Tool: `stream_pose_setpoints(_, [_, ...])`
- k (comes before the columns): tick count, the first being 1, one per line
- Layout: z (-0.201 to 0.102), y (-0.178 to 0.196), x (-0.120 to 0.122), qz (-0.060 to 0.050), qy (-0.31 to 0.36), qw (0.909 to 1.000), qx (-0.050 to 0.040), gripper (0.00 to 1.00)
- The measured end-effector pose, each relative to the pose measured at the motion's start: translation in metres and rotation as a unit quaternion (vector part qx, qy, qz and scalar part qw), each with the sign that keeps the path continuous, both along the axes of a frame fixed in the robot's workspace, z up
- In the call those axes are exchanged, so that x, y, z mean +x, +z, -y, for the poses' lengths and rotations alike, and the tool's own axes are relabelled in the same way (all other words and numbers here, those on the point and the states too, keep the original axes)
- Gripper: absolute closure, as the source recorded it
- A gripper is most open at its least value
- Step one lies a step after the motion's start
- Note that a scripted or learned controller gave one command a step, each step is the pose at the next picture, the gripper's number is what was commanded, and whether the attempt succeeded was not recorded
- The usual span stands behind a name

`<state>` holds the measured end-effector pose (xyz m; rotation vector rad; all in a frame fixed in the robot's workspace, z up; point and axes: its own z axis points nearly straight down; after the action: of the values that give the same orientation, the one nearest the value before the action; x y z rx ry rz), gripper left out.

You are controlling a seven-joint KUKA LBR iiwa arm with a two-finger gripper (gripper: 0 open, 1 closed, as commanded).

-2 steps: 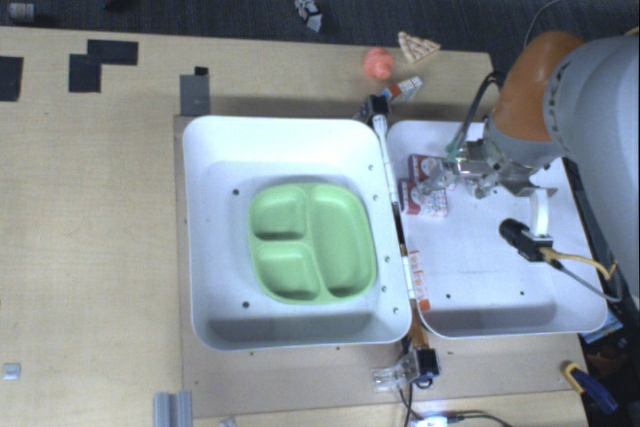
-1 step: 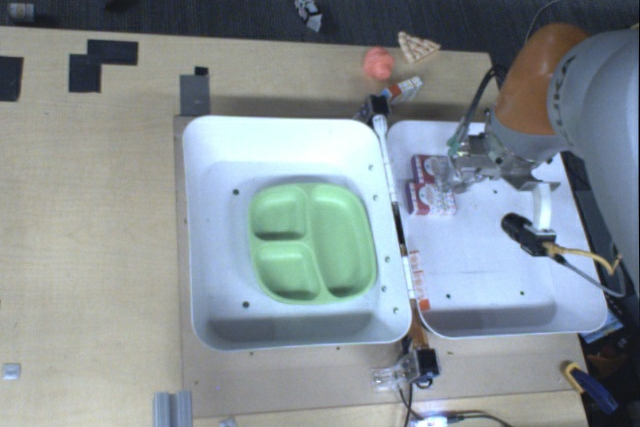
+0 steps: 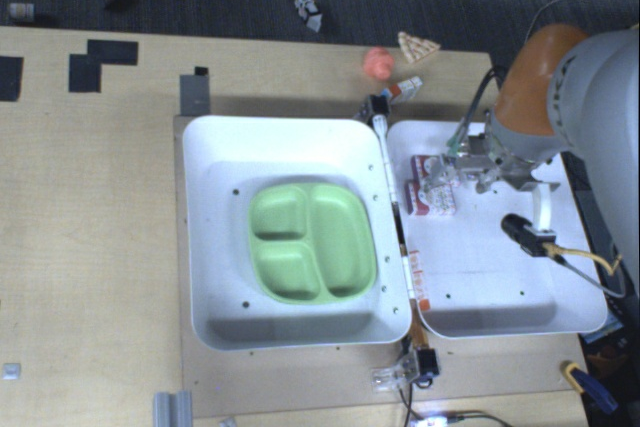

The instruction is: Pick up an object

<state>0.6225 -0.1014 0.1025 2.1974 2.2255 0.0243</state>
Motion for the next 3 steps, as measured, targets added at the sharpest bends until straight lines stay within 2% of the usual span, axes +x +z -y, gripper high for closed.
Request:
stream_pose_setpoints(1, [-0.001, 0.012, 0.002, 0.003, 0.003, 1.0, -0.0001, 1.0])
stream_pose_setpoints(2, [-0.001, 0.012, 0.002, 0.002, 0.003, 1.0, 0.0, 0.0])
stream_pose_setpoints(3, [-0.01, -0.016, -0.091, -0.007, -0.005, 1.0, -0.001, 0.0])
